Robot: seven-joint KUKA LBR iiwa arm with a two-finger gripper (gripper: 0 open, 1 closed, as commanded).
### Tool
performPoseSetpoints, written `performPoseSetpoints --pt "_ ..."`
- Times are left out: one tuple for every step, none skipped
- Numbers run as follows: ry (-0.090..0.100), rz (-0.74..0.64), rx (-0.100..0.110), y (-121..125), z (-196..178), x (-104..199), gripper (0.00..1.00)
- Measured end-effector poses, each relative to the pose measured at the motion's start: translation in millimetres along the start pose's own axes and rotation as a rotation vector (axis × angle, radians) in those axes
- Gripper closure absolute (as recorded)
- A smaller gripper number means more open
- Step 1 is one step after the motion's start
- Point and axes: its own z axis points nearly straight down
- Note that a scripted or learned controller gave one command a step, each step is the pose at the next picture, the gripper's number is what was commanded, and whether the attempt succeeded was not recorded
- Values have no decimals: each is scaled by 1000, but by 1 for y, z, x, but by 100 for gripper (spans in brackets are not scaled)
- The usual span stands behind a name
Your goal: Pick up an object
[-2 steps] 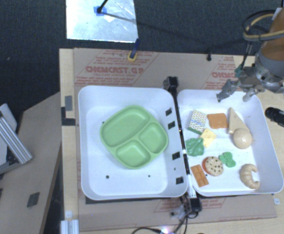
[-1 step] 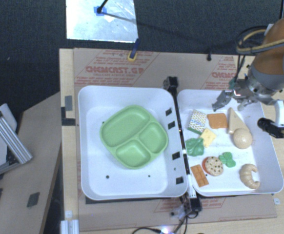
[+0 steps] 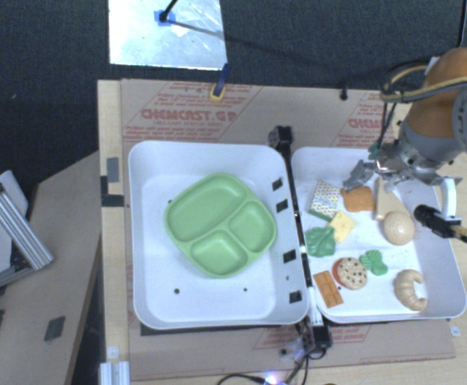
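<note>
Hand [image 3: 371,175] over orange block [image 3: 360,199], right bin [image 3: 450,283].

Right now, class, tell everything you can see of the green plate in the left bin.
The green plate is pale green, looks like smooth plastic, with rounded corners and three compartments: one large and two smaller. It lies flat, turned at an angle, near the middle of the left bin, resting on its floor. Nothing lies in it.
</note>
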Motion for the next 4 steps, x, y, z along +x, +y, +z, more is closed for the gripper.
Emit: performPoseSetpoints --pt "2 0 -5 2 48 1 0" --pt "-1 -1 -13 5 33 0 100" --pt "-1 -4 -9 1 -29 4 100" --pt "-1 -4 -10 12 -89 5 100"
